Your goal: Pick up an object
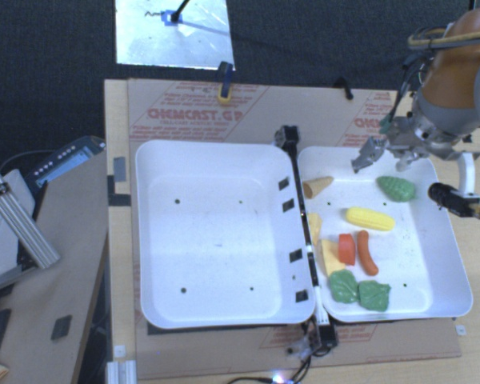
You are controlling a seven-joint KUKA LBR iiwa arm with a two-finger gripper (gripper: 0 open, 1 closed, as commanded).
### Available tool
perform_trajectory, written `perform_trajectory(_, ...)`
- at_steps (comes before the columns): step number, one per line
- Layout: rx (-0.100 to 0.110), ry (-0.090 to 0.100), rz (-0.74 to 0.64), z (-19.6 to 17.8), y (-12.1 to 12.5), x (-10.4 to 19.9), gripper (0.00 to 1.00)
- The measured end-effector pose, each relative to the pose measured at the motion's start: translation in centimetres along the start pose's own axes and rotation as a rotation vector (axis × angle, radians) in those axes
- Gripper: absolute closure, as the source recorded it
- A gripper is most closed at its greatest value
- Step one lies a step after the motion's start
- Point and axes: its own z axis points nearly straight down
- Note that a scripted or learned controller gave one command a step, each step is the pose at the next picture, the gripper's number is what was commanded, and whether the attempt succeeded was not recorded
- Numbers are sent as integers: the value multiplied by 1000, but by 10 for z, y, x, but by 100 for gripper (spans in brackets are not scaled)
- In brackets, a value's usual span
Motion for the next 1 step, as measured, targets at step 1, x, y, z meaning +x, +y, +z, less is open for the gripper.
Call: perform_trajectory(1, 12, 3, 8, 142, -97, -20, 0)
